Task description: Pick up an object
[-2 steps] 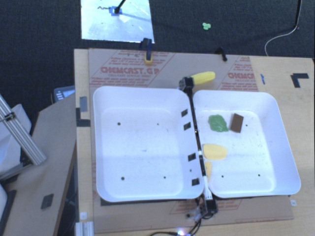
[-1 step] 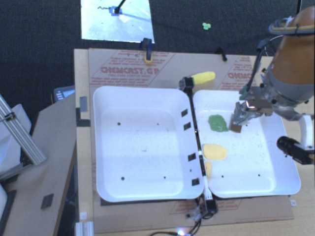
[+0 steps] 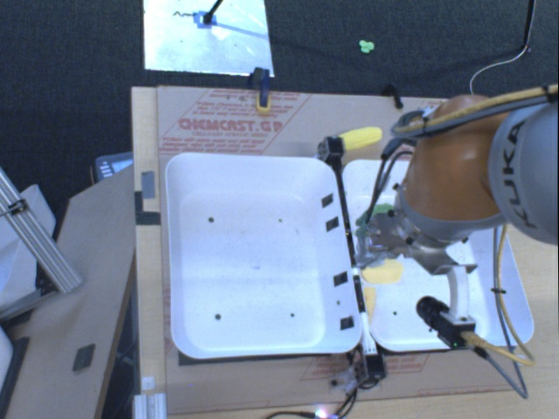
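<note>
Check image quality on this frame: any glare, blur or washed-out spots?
Camera view: the left bin is bright, near blown-out, its floor showing little texture; the shiny sheet at top reflects light with a dark streak; the arm looks soft close to the lens, and shades the right bin beneath it; the cardboard lettering stays sharp.

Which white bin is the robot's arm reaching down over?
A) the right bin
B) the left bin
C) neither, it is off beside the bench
A: the arm hangs over the right bin, above a yellow object lying near the divider; the left bin sits apart from it.
</note>
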Available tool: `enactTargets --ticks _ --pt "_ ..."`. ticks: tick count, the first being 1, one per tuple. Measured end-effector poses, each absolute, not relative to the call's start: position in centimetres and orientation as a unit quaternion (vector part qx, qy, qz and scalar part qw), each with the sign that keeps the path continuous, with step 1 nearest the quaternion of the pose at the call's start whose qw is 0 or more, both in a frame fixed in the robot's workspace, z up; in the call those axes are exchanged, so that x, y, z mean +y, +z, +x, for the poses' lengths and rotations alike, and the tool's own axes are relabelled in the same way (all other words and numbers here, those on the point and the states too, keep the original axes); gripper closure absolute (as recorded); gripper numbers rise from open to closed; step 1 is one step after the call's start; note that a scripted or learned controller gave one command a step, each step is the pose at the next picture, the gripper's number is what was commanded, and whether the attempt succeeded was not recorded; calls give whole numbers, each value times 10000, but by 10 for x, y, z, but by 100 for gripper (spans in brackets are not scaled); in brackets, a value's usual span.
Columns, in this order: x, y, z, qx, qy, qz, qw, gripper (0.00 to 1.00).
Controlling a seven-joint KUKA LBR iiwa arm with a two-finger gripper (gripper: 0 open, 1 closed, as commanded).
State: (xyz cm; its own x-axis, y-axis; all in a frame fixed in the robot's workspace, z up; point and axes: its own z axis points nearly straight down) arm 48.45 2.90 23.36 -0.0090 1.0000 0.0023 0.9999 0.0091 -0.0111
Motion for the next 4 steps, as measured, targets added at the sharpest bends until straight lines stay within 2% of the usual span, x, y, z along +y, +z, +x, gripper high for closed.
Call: enactTargets --ticks 1,2,3,4 --pt "60 347 494 -7103 -58 -7038 -36 100" --pt "38 488 495 -7083 -82 -7058 -67 100" --pt "93 396 486 -7102 15 -7040 18 100" --pt "83 492 487 -7088 -55 -7054 -37 100"
